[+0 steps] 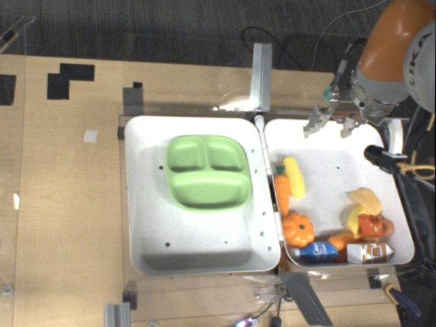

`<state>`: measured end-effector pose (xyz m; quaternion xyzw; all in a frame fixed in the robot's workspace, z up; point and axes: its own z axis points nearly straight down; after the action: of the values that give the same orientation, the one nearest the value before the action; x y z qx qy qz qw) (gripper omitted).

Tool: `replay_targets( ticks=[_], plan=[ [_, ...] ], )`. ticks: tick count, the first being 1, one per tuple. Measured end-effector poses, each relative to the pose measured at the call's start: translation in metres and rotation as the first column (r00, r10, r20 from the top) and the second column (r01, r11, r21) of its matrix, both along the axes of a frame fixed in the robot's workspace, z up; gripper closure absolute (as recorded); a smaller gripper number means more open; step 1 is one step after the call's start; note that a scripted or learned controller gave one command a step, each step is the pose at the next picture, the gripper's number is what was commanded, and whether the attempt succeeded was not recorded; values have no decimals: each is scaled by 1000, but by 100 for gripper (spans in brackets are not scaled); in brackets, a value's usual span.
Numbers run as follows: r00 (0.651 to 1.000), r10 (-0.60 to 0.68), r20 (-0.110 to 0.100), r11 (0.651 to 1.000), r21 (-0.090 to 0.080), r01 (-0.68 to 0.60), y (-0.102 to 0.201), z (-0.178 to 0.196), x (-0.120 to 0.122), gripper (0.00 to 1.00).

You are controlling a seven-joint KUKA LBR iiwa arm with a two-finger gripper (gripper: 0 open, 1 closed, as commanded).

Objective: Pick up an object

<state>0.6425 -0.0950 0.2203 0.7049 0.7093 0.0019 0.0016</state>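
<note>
Corn cob (294, 176) is seen lying alone near the right bin's (340, 163) left wall, well apart from the gripper (332, 124), whose jaws are spread and empty above the far rim. Light, stiff, ridged plastic is judged likely; it is best grasped across its middle

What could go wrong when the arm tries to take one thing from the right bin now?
1. The pincer hangs open near the back rim of the right bin, far from the toys, so a straight descent would likely close on nothing.
2. The pumpkin, blue bottle and white can crowd the front; a grasp there may push neighbours or catch two.
</note>
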Motion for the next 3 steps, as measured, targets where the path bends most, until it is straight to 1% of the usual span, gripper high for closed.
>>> replay_targets(
  ticks=[1,2,3],
  plan=[
    [996,93,1,996,-2,-93,4,34,17,0],
    [970,244,-1,970,-1,-244,37,-18,-57,0],
    [997,76,-3,997,-1,-76,7,-111,-79,0]
  ],
)
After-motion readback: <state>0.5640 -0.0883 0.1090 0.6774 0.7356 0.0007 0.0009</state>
